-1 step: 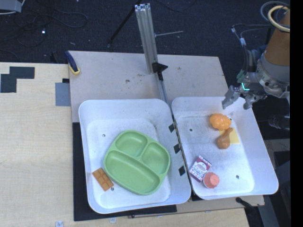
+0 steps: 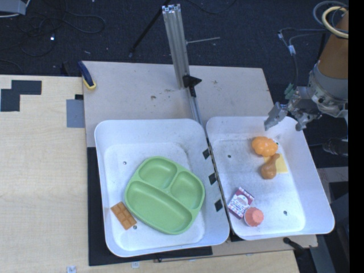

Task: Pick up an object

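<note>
My gripper (image 2: 287,120) hangs over the far right corner of the right bin (image 2: 296,209), fingers spread open with nothing between them. Just below and left of it lies an orange round fruit (image 2: 264,146). A brown pear-shaped piece (image 2: 269,168) rests beside a small yellow block (image 2: 281,164). Nearer the front of that bin sit a red-and-white carton (image 2: 240,202) and a small salmon-coloured round piece (image 2: 254,216).
The left bin (image 2: 108,152) holds a green divided plate (image 2: 165,195) and an orange waffle-like cracker (image 2: 123,215). An aluminium post (image 2: 178,44) stands behind the bins. A light wooden table (image 2: 40,169) lies to the left.
</note>
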Tool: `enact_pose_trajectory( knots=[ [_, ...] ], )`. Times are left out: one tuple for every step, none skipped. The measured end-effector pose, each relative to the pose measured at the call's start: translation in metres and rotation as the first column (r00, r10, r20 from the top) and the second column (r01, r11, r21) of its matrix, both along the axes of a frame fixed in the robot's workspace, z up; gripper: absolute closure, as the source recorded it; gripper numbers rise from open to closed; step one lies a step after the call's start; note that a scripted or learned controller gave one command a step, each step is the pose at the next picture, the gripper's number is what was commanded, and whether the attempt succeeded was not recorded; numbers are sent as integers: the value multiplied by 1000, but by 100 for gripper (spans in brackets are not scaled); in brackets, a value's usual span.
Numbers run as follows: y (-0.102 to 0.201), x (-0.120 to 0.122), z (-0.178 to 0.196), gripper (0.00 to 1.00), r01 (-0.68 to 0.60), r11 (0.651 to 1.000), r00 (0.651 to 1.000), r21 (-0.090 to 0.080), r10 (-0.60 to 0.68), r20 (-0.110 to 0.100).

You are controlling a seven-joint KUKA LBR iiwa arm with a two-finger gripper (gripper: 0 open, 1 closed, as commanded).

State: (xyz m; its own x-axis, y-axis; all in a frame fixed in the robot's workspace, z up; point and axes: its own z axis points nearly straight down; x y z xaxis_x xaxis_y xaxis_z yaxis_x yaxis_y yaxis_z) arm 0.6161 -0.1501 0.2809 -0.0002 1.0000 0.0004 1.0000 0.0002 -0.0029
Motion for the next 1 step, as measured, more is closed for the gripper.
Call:
enact_pose_trajectory(
  knots=[
    [7, -9, -58, 0, 0, 1000, 1000, 1, 0, -6]
  ],
)
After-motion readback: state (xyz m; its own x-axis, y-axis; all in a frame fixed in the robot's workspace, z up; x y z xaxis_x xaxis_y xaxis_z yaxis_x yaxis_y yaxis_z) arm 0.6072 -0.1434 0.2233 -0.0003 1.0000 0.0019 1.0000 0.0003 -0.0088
